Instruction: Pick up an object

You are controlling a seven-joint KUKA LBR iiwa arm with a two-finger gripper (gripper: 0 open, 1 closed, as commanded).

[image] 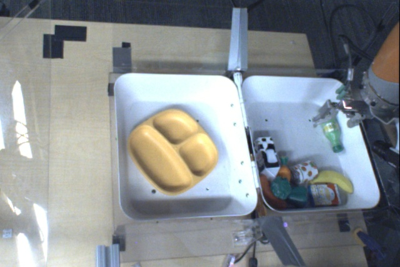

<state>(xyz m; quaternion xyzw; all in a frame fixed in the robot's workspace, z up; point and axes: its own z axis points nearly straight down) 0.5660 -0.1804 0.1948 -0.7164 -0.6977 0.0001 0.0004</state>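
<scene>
A yellow tray [173, 150] is filling the left bin [125, 134], while a banana [333, 181], toy cow [267, 152] and other clutter are crowding the right bin's [281, 97] six o'clock edge. At three o'clock there, the gripper [337, 110] is hovering over a green bottle [332, 135], translucent and lying flat; whether its fingers are open cannot be told.

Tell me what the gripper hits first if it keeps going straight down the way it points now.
Most likely the green bottle: the gripper sits just above it in the right bin. Depth is unclear from this slanted view, so it could instead meet bare bin floor beside the bottle.
</scene>
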